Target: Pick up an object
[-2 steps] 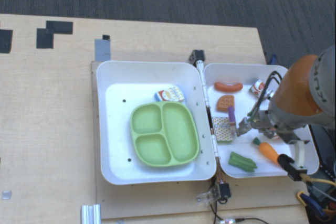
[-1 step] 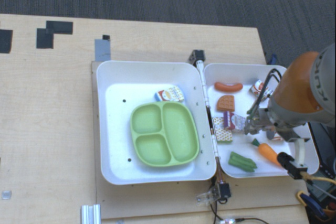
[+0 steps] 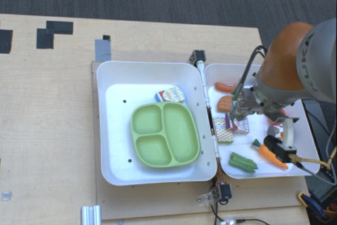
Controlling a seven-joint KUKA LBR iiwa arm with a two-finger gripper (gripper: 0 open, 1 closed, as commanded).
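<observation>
My arm [image 3: 295,66] came in from the right, over the right bin [image 3: 263,174]. My claw [image 3: 238,109] hung low over that bin's left half, near the divider. I could not tell whether the claw was spread or pressed together, and nothing visibly sat in it.

Just below the claw was a small purple piece [image 3: 230,124], lying on the bin floor beside a checkered packet [image 3: 241,126]. A waffle-pattern square [image 3: 224,136] lay just beside them, against the left wall. An orange-red round piece [image 3: 225,104] sat just left of the claw, with a red sausage [image 3: 225,86] above it near the far wall. A green vegetable [image 3: 243,162] lay near the front wall, and a carrot [image 3: 274,157] to its right, apart from it.

In the left bin [image 3: 113,129] a green three-section plate [image 3: 166,134] lay flat. A small white, blue and red packet [image 3: 169,95] touched its far edge.
</observation>
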